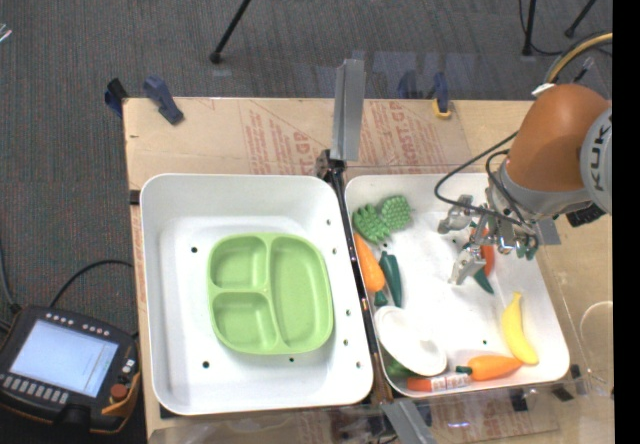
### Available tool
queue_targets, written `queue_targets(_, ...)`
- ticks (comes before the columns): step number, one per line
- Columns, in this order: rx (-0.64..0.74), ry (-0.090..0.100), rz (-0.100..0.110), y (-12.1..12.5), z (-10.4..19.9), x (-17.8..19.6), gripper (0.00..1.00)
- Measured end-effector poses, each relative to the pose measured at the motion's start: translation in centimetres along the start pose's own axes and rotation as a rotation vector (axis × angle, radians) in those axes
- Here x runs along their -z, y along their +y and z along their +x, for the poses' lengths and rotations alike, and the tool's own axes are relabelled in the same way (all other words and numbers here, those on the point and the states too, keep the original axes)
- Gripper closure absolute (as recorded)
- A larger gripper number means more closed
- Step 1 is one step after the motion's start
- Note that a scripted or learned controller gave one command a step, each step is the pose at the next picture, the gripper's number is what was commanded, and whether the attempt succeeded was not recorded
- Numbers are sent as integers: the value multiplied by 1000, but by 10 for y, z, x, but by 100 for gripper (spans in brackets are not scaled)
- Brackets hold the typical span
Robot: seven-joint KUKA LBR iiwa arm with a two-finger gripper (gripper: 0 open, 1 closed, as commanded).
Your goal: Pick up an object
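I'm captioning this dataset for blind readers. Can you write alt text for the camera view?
A grey-and-orange robot arm reaches from the right, its gripper low over the right bin, beside a banana, carrots, green toy vegetables and a white dish. The left bin holds a green divided plate.

- Illumination: even, moderately bright, apparently from overhead; the two white bins (160, 232) read clean without blown-out glare.
- Shadows: soft and short; a faint shadow lies inside the left bin's walls and under the green divided plate (270, 294).
- Sharpness: the worktop (250, 137) is acceptably sharp; the tool (478, 250) appears slightly blurred, and fine detail is lost.
- Surroundings: the grey carpet (120, 2) is dimmer, with visible grain.
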State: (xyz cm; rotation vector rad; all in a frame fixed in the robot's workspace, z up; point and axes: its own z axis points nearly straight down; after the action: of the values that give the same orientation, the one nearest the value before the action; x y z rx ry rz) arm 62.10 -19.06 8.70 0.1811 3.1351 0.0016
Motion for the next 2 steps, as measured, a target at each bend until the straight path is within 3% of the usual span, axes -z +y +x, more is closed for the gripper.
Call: queue_targets(2,-135,3,-1,-8,32,0,0)
